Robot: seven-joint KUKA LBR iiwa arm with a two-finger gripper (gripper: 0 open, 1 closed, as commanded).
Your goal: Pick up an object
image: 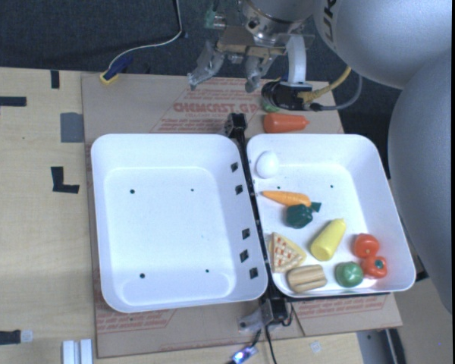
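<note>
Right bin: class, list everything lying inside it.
In the right bin: an egg, carrot, dark green vegetable, yellow corn, pizza slice, bread roll, green pepper and two tomatoes. Its right rim sits under the arm.

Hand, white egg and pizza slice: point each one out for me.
hand [226, 75]: camera view, midway between its spread fingertips.
white egg [266, 164]: camera view, middle of its shell.
pizza slice [283, 252]: camera view, middle of its topped face.
</note>
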